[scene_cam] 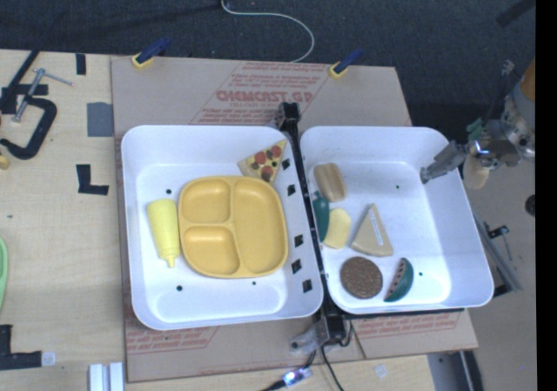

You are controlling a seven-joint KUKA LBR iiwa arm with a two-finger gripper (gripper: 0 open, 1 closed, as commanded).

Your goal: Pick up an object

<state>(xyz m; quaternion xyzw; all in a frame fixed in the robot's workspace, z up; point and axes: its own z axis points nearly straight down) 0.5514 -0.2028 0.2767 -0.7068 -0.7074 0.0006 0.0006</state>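
Note:
The right bin [452,232] holds several toy foods. A tan bread roll [329,181] lies at its left, with a dark green piece [321,217] and a pale yellow piece [338,228] below it. A cream wedge [373,232] sits in the middle. A brown round patty [360,277] and a watermelon slice [400,280] lie near the front. My gripper [454,160] hangs over the bin's upper right rim, apart from all of them. Nothing shows in its grasp.
The left bin [144,293] holds a yellow divided plate [233,225], a yellow squeeze bottle [164,231] to its left and a pizza slice [265,161] by the dividing wall. A cable [261,10] runs behind the bins. Black clamps [26,119] lie at the far left.

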